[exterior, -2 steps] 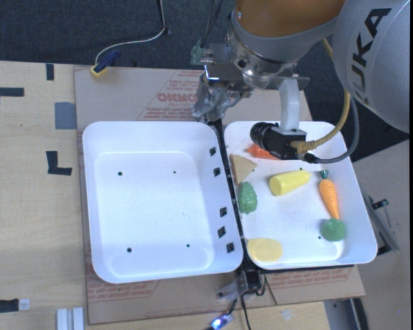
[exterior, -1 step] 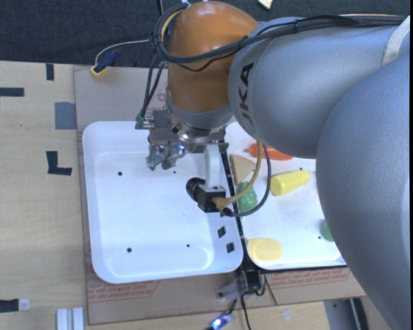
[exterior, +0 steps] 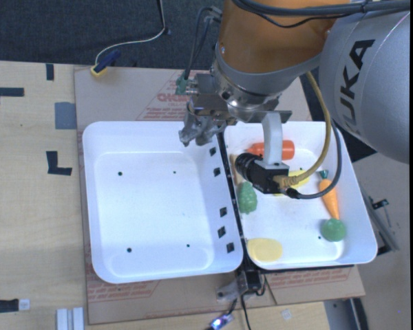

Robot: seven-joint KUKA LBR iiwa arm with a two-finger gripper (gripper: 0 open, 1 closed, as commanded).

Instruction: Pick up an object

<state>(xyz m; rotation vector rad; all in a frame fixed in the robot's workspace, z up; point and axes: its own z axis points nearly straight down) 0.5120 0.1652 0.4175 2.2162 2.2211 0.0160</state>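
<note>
From the overhead camera I see the pincer (exterior: 195,133) hanging over the divide between the two shallow white bins, near their far rims; whether it is released or clenched I cannot tell. The toys all lie in the right white bin (exterior: 354,184): a green lumpy plastic toy (exterior: 247,199) by the divider, a pale yellow oval piece (exterior: 264,249) at the near edge, an orange plastic carrot (exterior: 330,199). I'd shift rightward, centre over the green toy, then descend straight.

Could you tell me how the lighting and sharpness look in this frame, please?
In the camera view, glare streaks the orange band; the arm casts soft shadow over the right bin; the left bin is evenly lit; the carrot looks reasonably sharp.
</note>
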